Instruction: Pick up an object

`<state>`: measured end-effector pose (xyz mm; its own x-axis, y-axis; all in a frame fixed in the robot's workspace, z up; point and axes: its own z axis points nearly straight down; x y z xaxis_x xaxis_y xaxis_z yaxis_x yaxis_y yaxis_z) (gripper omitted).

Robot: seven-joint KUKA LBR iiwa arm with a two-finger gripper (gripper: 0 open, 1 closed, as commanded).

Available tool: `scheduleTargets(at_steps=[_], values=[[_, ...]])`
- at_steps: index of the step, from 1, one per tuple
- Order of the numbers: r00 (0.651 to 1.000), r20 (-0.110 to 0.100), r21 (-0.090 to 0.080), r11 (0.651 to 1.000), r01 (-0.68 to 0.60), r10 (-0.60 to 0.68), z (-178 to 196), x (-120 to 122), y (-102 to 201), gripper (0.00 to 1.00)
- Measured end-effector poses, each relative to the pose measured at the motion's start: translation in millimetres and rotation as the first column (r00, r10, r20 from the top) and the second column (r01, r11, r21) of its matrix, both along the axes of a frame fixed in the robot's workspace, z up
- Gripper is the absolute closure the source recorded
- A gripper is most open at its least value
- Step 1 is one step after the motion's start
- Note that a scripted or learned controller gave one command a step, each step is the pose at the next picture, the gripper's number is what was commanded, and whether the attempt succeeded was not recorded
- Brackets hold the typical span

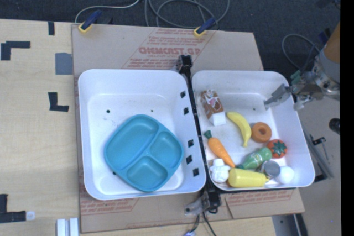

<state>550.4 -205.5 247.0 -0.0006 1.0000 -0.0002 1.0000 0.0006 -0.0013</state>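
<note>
The bench carries a brown cardboard sheet, and on it two white bins stand side by side. The left bin holds a blue plate with three compartments, lying flat near the middle. The right bin holds all the small things, gathered in its near half. A yellow bottle lies on its side at the front wall, with a white piece at its left end. A banana lies in the middle, and a brown doughnut is just beside it on the right. An orange carrot lies tilted to the left of the banana. A brown and white packet lies close to the divider. A red tomato sits near the right wall.

The tool hangs over the far right corner of the right bin, well apart from the things. It has nothing between its fingers; how far they are open, I cannot tell.
</note>
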Motion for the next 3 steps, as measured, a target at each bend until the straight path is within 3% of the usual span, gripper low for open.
scheduleTargets(at_steps=[1,2,3], values=[[1.0,-0.01,0.004,1.0,-0.001,0.001,-119.3,19.5,16.8,0.0],[1.0,0.007,0.0,1.0,-0.005,0.005,-162.1,3.4,75.4,0.0],[1.0,0.01,-0.004,1.0,0.0,0.0,-149.8,4.1,71.6,1.0]])
